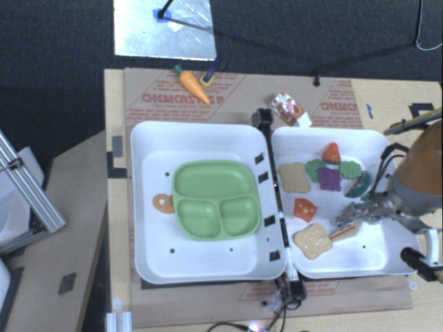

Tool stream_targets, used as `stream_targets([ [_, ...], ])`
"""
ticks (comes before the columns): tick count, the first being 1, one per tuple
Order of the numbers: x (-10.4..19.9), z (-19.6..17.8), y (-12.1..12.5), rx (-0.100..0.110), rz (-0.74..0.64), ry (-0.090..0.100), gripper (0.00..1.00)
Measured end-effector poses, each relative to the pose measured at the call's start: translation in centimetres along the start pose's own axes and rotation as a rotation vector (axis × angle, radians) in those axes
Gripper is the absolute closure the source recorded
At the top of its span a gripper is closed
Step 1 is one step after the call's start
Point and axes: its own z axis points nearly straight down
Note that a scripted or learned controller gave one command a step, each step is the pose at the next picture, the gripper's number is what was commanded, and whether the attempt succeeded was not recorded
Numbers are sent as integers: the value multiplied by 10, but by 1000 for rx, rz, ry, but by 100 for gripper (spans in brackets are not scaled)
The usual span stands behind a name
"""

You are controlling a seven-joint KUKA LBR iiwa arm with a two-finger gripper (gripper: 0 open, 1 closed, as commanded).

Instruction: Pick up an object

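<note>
Cardboard-lined worktop [173,99] carries two white bins; in the right bin [360,258] the jaws [348,217] hover, parted, over the toast slice [312,241]; nothing lifted yet.

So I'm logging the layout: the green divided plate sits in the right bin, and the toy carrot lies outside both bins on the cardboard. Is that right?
Not quite. The camera view shows the green divided plate in the left bin, not the right one. The toy carrot does lie outside both bins on the cardboard.
</note>
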Motion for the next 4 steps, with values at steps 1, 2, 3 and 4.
stream_targets([
  [1, 0, -11, 1, -3, 0, -1, 100],
  [2, 6, -60, 10, -5, -4, -2, 100],
  [3, 9, -122, 7, -8, -5, -3, 100],
  [4, 9, -141, 8, -4, -5, -2, 100],
])
